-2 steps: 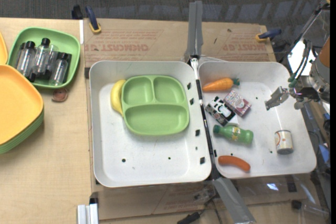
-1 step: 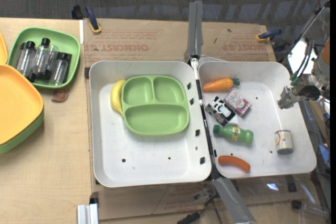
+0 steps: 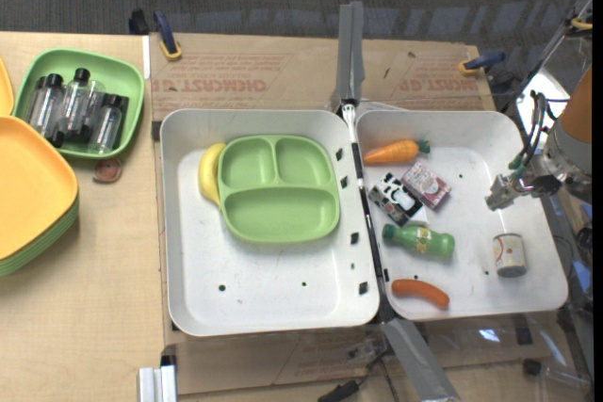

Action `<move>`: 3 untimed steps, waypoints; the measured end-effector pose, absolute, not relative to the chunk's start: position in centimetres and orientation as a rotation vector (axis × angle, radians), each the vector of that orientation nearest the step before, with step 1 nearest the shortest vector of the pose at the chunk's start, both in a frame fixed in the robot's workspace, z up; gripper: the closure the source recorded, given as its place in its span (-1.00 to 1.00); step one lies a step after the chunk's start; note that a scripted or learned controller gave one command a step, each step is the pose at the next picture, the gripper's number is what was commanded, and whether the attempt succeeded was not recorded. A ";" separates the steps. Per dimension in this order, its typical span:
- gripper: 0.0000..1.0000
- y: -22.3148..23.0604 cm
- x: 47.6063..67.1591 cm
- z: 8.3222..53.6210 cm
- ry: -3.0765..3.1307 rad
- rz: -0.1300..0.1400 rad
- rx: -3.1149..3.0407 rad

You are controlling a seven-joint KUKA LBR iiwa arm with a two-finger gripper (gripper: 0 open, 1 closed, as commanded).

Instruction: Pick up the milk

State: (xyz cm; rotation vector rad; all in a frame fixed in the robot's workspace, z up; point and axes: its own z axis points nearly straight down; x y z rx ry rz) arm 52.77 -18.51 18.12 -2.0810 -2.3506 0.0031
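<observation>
The milk (image 3: 395, 200) is a small black-and-white carton lying on its side in the right bin (image 3: 471, 129), close to the bin's left wall. It lies between a pink box (image 3: 430, 185) and a green bottle (image 3: 420, 241). My gripper (image 3: 500, 194) hangs over the right part of the same bin, well to the right of the milk and just above a small white can (image 3: 510, 255). Nothing shows held in it.
A carrot (image 3: 392, 152) lies at the back of the right bin and an orange sausage (image 3: 420, 294) at its front. The left bin (image 3: 188, 278) bears a green divided plate (image 3: 279, 188) over a yellow banana (image 3: 207, 174). A green tray of bottles (image 3: 80, 104) and orange plates (image 3: 33, 202) sit far left.
</observation>
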 end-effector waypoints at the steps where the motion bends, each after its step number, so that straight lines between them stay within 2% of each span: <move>1: 1.00 -14.8 52.2 25.8 -2.547 0.001 -1.842; 2: 1.00 -16.4 52.5 21.0 -2.628 0.001 -1.718; 3: 1.00 -16.3 51.7 17.8 -2.735 0.001 -1.543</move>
